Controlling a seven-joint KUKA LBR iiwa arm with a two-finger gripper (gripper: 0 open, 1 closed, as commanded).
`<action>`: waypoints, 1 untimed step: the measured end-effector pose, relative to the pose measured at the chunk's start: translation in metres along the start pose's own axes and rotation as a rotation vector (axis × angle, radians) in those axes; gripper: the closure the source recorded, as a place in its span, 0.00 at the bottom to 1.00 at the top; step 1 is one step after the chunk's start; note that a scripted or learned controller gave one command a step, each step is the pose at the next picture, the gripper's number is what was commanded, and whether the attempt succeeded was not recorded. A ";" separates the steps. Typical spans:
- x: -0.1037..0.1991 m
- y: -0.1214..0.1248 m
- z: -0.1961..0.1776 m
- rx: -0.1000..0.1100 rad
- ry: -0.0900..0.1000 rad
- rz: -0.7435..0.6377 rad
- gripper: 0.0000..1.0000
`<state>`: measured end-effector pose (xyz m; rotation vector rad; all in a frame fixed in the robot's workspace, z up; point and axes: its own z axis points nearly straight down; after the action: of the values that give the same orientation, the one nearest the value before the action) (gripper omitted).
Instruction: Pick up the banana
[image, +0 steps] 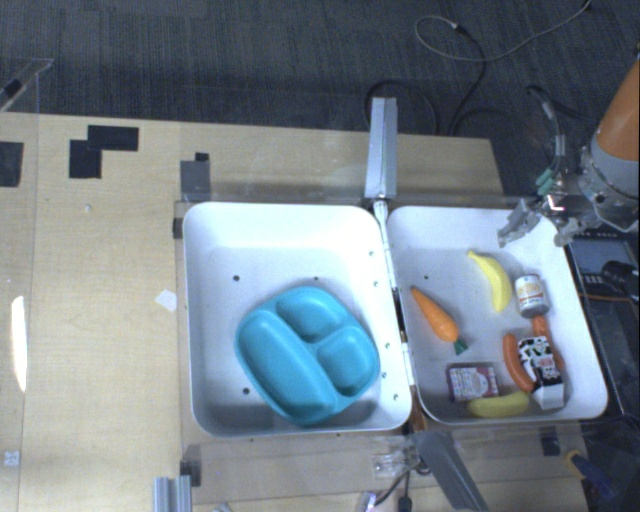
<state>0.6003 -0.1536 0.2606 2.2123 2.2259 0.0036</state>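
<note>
Arm came in from the upper right, orange band at the frame edge, wrist angled down-left over the far right corner of the right bin. Gripper hung above the bin's back rim; fingers looked spread apart w/ nothing between them.

Left bin held a blue divided tray, three compartments, lying tilted toward the bin's front-centre.

Right bin held several items. Banana lay in the back half, just below and left of the gripper, not touched by it. A small can sat just beside the banana on its right. An orange carrot w/ a green stub end lay diagonally near the left wall. At the front: a small dark-red packet, a second yellow piece against the front wall (poss. another banana or a lemon, can't tell), a black-and-white carton, and an orange-red sausage-like piece touching the carton on its left side. Another orange bit sat btwn can and carton.

Banana: bright yellow, short, curved, lying flat, one end pointing to the back-left and the other toward the front, clear of the carrot and of the bin walls.
</note>
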 end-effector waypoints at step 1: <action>-0.012 0.023 0.171 -0.004 -0.001 -0.337 0.00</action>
<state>0.6241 -0.1653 0.0901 1.8052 2.5623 0.0057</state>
